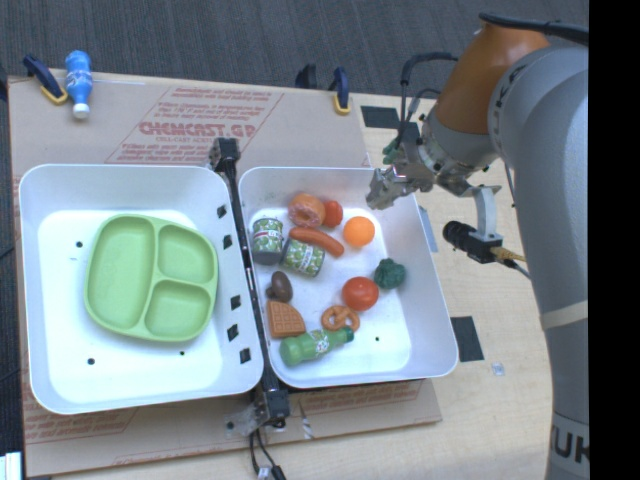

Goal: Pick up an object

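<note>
Green tray fills left bin; right bin holds toy food (jaws' state unclear).

The grey arm reached in from the right side of the counter, its thick body running down the right of the view. The orange band sat above the wrist, which bent down and to the left. The tool hung at the arm's tip, over the far right part of the counter.
</note>
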Controlling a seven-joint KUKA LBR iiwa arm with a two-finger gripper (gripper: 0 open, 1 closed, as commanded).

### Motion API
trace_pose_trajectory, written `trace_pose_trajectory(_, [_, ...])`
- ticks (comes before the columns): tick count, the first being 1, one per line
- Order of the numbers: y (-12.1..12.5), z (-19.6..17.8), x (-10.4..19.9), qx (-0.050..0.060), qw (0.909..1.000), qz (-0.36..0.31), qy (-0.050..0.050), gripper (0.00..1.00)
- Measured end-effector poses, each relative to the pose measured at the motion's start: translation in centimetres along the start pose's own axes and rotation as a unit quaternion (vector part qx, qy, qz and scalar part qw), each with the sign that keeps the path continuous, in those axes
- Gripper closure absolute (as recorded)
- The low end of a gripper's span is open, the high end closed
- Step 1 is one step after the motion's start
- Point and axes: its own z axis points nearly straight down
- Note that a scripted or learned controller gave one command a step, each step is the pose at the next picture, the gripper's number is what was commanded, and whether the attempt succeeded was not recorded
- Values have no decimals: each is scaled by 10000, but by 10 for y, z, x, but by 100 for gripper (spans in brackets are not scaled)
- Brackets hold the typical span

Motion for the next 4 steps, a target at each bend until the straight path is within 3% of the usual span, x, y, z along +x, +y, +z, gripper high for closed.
trace_pose_trajectory(1, [24, -8, -17, -1, 10000, -4, -1, 100])
trace_pose_trajectory(2, [24, -2, 2, 13, 10000, 6, 5, 100])
trace_pose_trajectory(3, [24, -7, -11, -3, 10000, 12, -4, 100])
trace_pose_trajectory(4, [24, -5, 2, 14, 10000, 10, 6, 100])
